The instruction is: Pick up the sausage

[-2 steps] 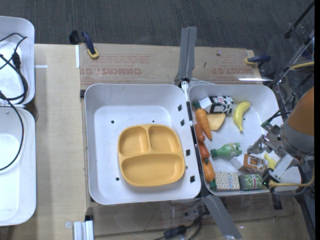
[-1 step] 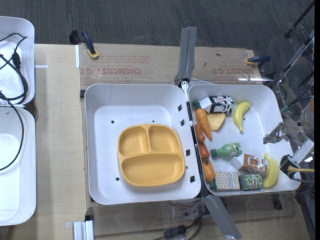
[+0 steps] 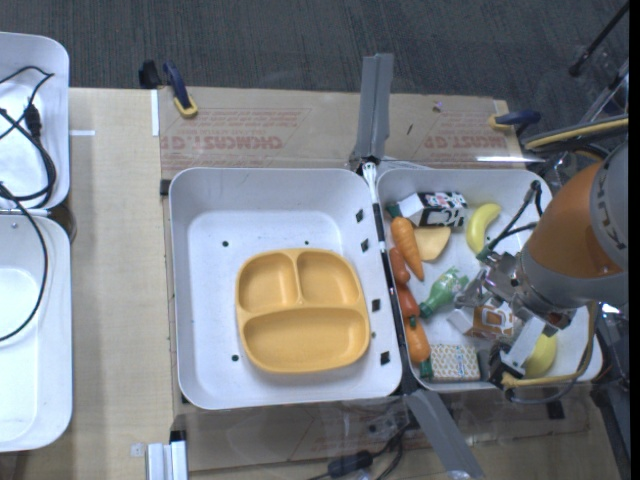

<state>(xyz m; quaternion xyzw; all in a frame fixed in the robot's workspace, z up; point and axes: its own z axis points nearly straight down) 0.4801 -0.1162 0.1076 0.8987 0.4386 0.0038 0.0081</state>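
Observation:
In the right bin a row of long orange and red toys lies along the left wall. A short reddish-brown piece that looks like the sausage sits between an orange carrot above it and a red-orange piece below it. My gripper hangs low over the middle of that bin, to the right of the sausage and apart from it. A small brown and white toy lies right at its tip. The wrist hides how the gripper meets that toy.
The left bin holds a yellow divided plate. Around the gripper are a green bottle, a cheese wedge, a cow-patterned carton, two bananas, a cracker and a second carrot.

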